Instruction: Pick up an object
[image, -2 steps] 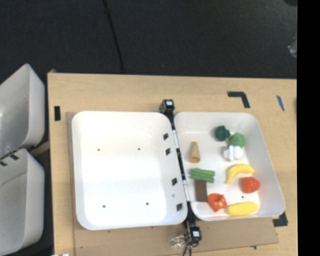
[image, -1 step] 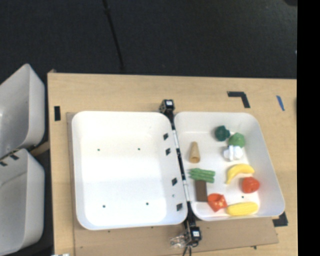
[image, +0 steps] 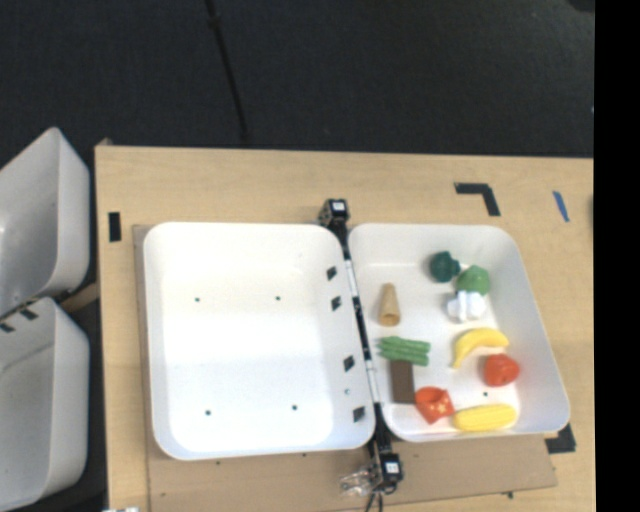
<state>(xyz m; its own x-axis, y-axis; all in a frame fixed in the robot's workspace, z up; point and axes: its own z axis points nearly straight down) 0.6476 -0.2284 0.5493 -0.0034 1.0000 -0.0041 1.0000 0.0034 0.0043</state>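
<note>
The right bin (image: 520, 270) holds several toy foods. A tan cone (image: 388, 303) lies at its left, with green beans (image: 404, 348) and a brown block (image: 402, 380) below it. A dark green piece (image: 444, 265) and a light green and white piece (image: 470, 292) sit near the top. A yellow banana (image: 477, 344), a red tomato (image: 500, 370), a red pepper (image: 433, 403) and a yellow corn-like piece (image: 485, 417) lie toward the front.
The left bin (image: 160, 330) stands beside the right one, joined by a black clip rail (image: 355, 320). White containers (image: 35, 220) sit off the bench at the left. The wooden bench (image: 250, 185) surrounds both bins.
</note>
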